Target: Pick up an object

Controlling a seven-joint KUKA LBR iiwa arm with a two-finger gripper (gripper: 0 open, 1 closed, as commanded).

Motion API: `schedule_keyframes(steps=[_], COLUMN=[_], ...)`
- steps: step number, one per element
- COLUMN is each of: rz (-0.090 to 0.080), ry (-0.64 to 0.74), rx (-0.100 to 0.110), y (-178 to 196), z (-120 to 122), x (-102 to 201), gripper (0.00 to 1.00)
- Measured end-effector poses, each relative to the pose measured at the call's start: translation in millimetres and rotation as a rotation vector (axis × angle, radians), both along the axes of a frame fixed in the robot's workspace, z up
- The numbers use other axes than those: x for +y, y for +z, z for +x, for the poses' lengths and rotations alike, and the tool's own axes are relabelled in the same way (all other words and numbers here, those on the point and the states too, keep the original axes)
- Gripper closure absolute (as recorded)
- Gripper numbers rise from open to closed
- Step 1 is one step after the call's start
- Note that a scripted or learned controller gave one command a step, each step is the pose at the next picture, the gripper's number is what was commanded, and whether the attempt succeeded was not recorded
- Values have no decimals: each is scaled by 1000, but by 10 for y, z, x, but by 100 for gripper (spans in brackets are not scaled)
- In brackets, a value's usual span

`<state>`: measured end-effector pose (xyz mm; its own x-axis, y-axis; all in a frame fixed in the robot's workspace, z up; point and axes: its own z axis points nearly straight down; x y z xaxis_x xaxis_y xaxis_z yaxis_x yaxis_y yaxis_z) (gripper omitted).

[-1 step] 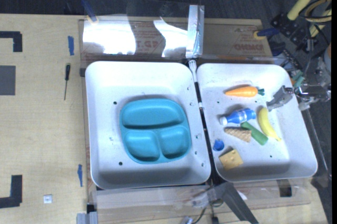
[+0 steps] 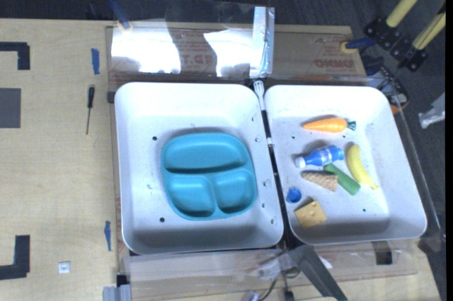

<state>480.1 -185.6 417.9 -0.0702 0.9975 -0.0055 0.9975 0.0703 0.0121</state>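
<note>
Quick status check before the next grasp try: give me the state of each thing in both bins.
blue tray: flat in the left bin, compartments bare
carrot: lying flat, right bin, apart from the rest
blue bottle: on its side
banana: lying flat beside the green piece
cone-shaped piece: lying flat
blue cap: loose
tan block: resting flat

A blue divided tray (image 2: 207,174) lies in the left bin (image 2: 134,115) (three compartments).
</note>
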Motion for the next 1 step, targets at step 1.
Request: schedule_keyframes(steps=[1], rz=[7], ry=[42], rx=[21], y=[-1927], z=[-21], x=[52], gripper=[0])
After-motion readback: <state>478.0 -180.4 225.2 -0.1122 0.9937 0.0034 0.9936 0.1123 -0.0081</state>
